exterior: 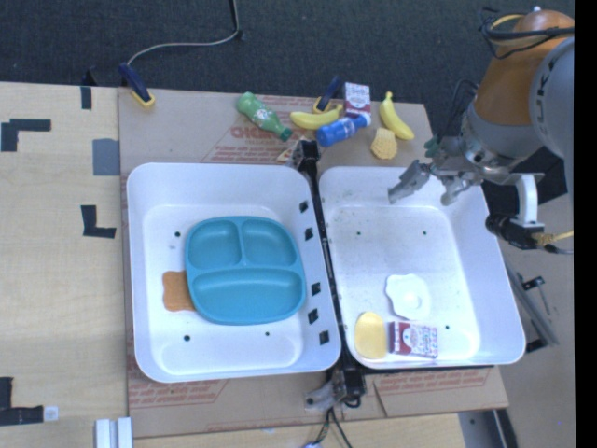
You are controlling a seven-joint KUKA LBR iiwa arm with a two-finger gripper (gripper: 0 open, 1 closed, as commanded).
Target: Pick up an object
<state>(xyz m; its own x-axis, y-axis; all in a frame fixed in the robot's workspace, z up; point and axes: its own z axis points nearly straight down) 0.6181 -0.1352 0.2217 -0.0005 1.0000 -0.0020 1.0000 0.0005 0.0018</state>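
A flat white fried-egg toy with a yellow yolk (408, 295) lies in the right white bin (485, 278), toward its near end. Just below it, a rounded yellow block (370, 335) and a small red-and-white carton (413, 340) lie flat, side by side, touching.

1. Both white bins (149, 250) looked like smooth plastic; the right one (485, 278) was scuffed and speckled.
2. The blue divided plate (245, 269) in the left bin was matt plastic.
3. Under the bins, cardboard sheet (187, 129), dull and papery.
4. Left of that, pale wood-look benchtop (47, 269).
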